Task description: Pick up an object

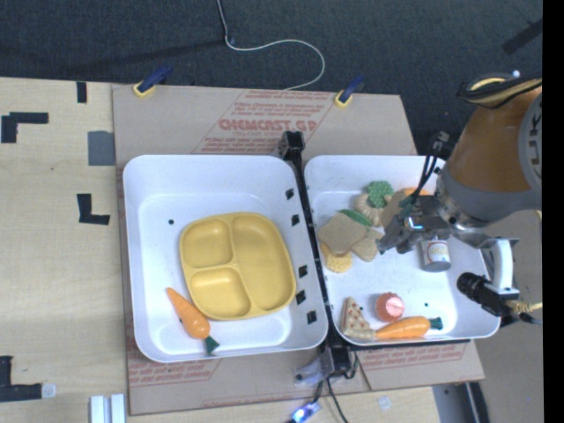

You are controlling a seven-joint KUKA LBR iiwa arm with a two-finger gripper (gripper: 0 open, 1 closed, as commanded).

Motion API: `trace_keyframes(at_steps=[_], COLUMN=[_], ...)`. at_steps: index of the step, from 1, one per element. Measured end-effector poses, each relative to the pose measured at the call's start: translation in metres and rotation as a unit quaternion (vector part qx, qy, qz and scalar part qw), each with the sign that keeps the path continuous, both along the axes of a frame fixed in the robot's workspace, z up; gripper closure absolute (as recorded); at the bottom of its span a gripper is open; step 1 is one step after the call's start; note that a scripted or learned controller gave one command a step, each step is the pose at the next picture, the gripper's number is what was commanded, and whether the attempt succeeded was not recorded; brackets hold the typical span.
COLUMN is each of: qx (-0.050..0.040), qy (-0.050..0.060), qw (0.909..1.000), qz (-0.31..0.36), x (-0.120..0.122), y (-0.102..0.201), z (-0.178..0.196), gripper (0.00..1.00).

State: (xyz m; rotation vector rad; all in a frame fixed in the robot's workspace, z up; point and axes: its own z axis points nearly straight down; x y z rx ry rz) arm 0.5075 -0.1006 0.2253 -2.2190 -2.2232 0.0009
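My gripper (398, 234) hangs low in the right bin (458, 324), over its middle. Just left of it lie a tan bread slice (339, 233) and a tan piece (366, 247), with a round cookie (337, 262) below them. A green broccoli (380, 190) sits beyond the gripper toward the bin's far wall. A small silver can (434, 255) stands right beside the gripper on its right. Near the front wall are a pizza slice (355, 318), a pink round piece (390, 306) and an orange carrot (404, 328). Nothing is visibly held.
The left bin (145, 201) holds a yellow divided plate (236, 264) and a second carrot (189, 314) at its front left. The grey arm (493, 166) covers the right bin's far right corner. A black clip (292, 143) sits on the wall between the bins.
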Motion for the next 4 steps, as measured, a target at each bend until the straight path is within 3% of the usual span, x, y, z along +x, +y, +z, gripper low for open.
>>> trace_keyframes(at_steps=[1,3,4], qx=[0.0007,0.0002,0.0005], qy=[0.001,0.001,0.000], qw=[1.0000,1.0000,1.0000], qz=[0.002,0.002,0.002], x=[0.032,0.069,0.100], y=[0.043,0.136,0.180], z=[0.002,-0.018,0.004], gripper=[1.00,1.00,1.00])
